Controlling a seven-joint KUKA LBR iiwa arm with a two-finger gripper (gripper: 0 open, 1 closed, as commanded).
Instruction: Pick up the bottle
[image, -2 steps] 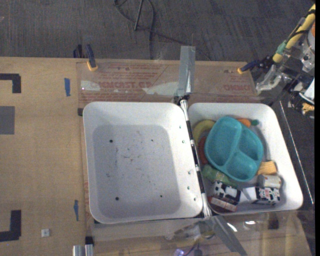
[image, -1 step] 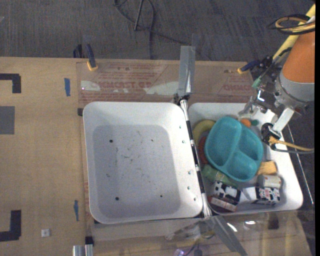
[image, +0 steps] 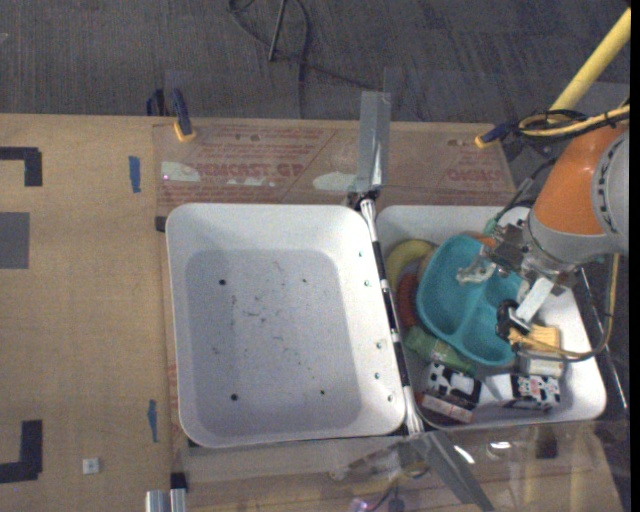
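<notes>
A cardboard-covered bench (image: 80, 300) is seen from above, w/ dark carpet beyond its far edge and black tape marks at its left side. Two shallow white bins are set side by side, divided by a metal bracket (image: 372, 140). The left bin (image: 270, 225) is seen w/ only specks on its floor. The right bin (image: 590, 390) is crowded: a teal plastic dish (image: 455, 300) lies tilted over a yellow item (image: 403, 258) and a red item (image: 407, 297); a green object (image: 425, 345), poss. the bottle, is partly hidden under the dish's near edge, beside the bin's left wall, but its identity cannot be confirmed. Two black-and-white patterned boxes (image: 450, 383) (image: 537, 390) lie along the near wall. The grey arm w/ orange band (image: 572, 195) is reached in from the right; the claw (image: 510, 300) is positioned over the dish's right part. Whether the claw is spread or pressed together cannot be told.
</notes>
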